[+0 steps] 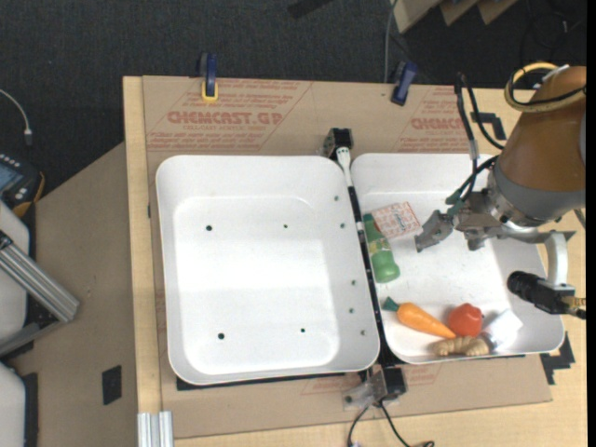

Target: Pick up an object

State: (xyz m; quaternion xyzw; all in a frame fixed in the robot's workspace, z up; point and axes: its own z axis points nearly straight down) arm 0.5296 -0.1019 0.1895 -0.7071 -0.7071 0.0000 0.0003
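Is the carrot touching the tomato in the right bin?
Apart. The camera view shows a strip of white bin floor between the carrot and the tomato; the hand sits well above both in the picture.

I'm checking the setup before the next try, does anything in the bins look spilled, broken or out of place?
Nothing stands out. The green bottle, the small printed packet, the carrot, the red tomato and the brown root all lie loose inside the right bin, none over the rim. The gripper hangs above that bin with nothing between its fingers.
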